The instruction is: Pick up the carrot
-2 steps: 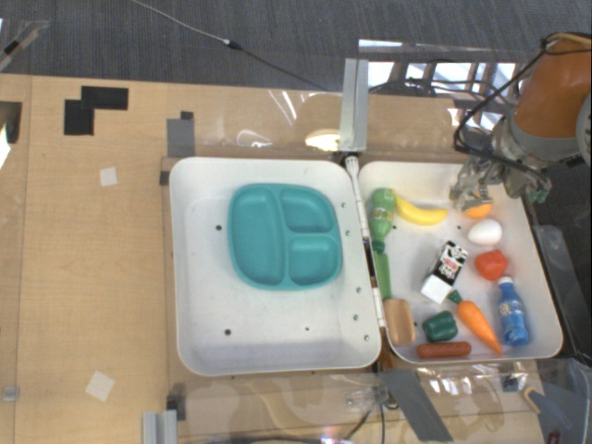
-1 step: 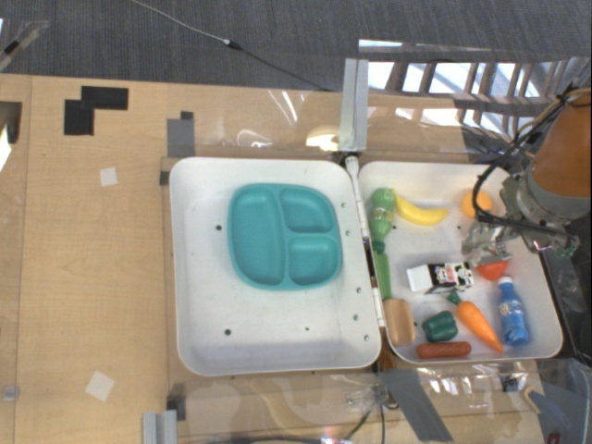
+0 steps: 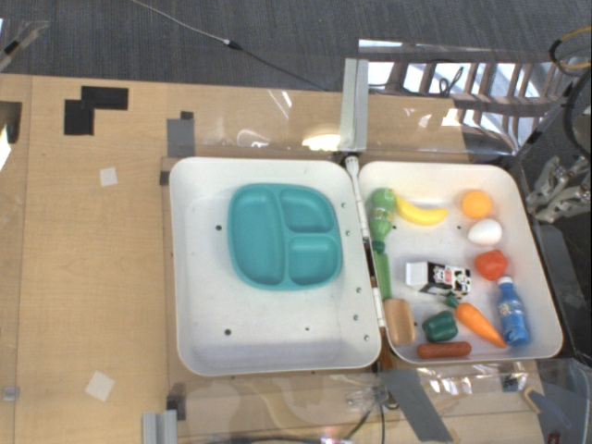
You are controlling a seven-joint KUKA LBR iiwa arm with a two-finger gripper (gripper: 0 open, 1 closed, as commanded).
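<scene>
On wooden bench point(image 3: 83, 276), two white bins point(image 3: 199, 340).

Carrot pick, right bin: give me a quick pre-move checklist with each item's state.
1. Carrot in view, lying in the right bin's near corner: ok.
2. Top of carrot uncovered: ok.
3. Side clearance: not ok, blue bottle and green pepper sit close on either side.
4. Sausage just in front: tight, not ok.
5. Gripper at the bench's right edge, away from the carrot: ok.
6. Finger opening: cannot tell.

dark carpet-like floor point(image 3: 185, 7) behind wooden bench point(image 3: 83, 276).
</scene>
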